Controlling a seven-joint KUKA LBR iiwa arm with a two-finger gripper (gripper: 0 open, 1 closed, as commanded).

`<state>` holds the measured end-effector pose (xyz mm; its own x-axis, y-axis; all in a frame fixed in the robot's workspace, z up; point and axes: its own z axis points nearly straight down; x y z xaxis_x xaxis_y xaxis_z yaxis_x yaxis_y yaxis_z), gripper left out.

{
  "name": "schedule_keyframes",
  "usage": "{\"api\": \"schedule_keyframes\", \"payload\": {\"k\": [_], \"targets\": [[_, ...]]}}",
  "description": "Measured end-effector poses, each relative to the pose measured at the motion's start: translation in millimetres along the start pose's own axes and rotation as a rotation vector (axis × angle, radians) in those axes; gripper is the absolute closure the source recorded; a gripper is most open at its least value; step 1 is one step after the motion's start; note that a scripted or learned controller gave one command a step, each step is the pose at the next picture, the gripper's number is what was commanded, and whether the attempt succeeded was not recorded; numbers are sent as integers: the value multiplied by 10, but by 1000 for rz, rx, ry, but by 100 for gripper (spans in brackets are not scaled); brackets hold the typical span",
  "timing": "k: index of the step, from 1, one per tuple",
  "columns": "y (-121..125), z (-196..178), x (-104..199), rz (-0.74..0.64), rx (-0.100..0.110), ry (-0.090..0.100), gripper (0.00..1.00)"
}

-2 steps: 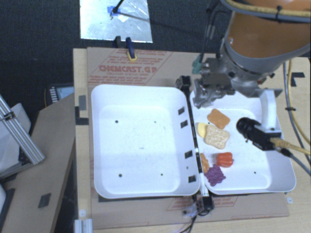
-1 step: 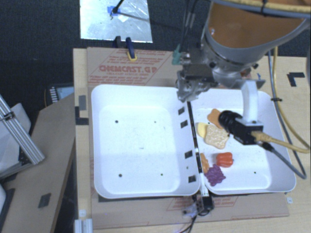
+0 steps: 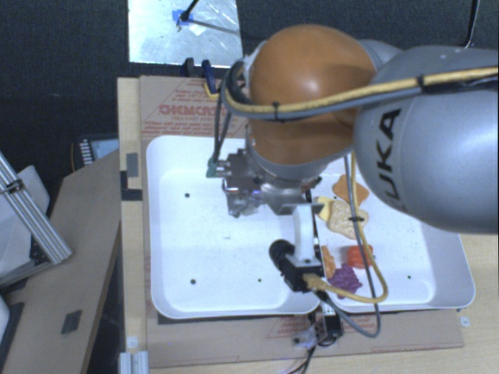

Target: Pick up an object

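Gripper [image 3: 248, 199] above left bin [image 3: 179, 287], fingers perhaps hidden

2 white bins [image 3: 187, 287] on cardboard sheet [image 3: 179, 107]; foil square [image 3: 183, 18] behind.

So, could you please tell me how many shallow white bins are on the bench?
2: the left shallow white bin and the right shallow white bin sit side by side; the grey arm hides much of the right one.

Small objects lie clustered in the right bin [image 3: 437, 283] near its left edge: orange piece [image 3: 348, 187], yellow piece [image 3: 341, 218], red piece [image 3: 360, 255], purple piece [image 3: 347, 279].
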<state>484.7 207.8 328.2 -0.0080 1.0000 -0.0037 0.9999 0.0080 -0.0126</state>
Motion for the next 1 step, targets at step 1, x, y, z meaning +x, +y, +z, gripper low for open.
{"api": "schedule_keyframes", "payload": {"k": [1], "targets": [[102,-444,-1083,18,-20,2,100]]}}
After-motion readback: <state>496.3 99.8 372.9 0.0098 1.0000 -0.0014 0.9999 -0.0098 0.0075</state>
